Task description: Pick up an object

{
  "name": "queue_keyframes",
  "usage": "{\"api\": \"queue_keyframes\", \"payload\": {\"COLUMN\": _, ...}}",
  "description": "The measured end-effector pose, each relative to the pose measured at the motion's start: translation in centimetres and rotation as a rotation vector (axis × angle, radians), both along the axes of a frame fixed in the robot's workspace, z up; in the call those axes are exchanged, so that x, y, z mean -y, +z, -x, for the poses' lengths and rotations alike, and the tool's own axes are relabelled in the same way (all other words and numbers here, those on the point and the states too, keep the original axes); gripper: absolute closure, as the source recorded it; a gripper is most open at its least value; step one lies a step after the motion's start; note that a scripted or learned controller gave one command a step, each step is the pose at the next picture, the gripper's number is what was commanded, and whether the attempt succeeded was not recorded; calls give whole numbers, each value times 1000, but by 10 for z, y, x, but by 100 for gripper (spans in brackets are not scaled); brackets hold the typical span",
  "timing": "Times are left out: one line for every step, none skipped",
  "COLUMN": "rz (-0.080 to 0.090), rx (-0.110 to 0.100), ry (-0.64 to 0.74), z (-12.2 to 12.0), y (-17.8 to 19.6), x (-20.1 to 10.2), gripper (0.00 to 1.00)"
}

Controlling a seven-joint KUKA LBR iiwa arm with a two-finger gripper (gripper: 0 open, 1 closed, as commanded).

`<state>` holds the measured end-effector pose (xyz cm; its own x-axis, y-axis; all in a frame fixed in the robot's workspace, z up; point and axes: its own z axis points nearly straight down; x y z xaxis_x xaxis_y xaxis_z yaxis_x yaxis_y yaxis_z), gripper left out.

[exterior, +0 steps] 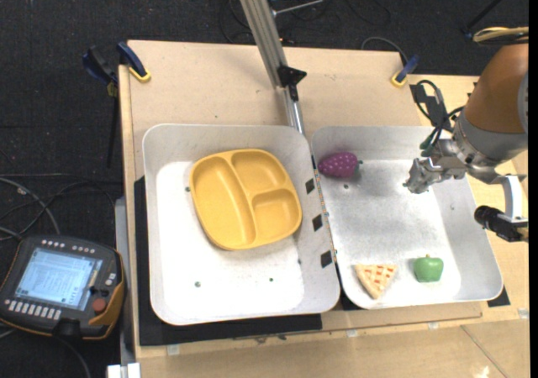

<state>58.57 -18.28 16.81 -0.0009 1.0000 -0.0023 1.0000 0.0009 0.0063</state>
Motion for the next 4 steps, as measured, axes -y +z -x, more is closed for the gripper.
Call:
{"api": "queue_keyframes", "payload": {"rz": 0, "rx": 0, "ry": -2, "z": 6, "y": 48, "x": 5, "gripper": 100}}
{"api": "queue_keyframes", "payload": {"rz": 1, "rx": 1, "ry": 1, "z": 5, "y": 102, "x": 6, "gripper": 100}}
{"api": "queue_keyframes", "payload": {"rz": -4, "rx": -4, "ry": 6, "z": 9, "y": 108, "x": -47, "gripper": 100}}
{"api": "queue_keyframes", "payload": {"rz": -4, "rx": -8, "ry": 7, "z": 19, "y": 91, "x": -100, "gripper": 100}}
